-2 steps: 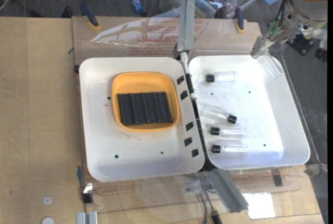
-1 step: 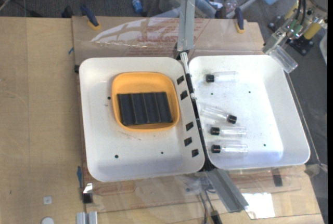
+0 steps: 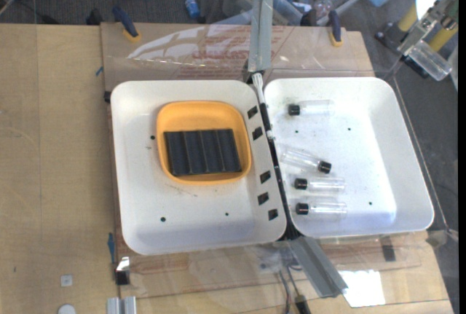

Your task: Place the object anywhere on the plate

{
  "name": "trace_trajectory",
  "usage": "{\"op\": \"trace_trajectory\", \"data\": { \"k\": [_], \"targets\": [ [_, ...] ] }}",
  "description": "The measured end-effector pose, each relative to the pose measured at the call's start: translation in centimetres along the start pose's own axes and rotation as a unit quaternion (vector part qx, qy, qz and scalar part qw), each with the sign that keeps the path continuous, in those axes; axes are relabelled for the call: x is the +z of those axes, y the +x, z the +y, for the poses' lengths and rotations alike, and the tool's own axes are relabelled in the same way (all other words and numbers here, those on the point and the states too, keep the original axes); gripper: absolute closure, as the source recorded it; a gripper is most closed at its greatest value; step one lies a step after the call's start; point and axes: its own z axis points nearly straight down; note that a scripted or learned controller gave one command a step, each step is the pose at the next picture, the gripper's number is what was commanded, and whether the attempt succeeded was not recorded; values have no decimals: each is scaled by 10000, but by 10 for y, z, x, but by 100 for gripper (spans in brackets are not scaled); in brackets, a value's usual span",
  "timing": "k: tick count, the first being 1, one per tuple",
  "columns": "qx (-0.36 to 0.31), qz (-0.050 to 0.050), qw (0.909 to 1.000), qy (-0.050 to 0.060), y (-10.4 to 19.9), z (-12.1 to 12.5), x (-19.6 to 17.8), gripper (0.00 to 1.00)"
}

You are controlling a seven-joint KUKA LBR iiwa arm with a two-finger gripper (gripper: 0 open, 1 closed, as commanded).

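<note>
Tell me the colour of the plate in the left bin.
Orange-yellow; the plate carries a dark ribbed block, seen in the camera view.

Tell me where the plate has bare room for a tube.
The plate is mostly taken by the dark ribbed block; only the orange strip behind the block and thin side margins are bare. In the right bin, four tubes crowd its left half; its right half is bare.
</note>
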Motion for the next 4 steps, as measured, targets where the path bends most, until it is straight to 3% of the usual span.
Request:
{"op": "trace_trajectory", "data": {
  "k": [1,2,4],
  "targets": [
    [-1091,-13,9940,-3,-24,-27,-50,100],
    [-2955,-1,9553,-5,-30,-39,-50,100],
    [-4786,-16,8780,-11,-35,-31,-50,100]
  ]
}}
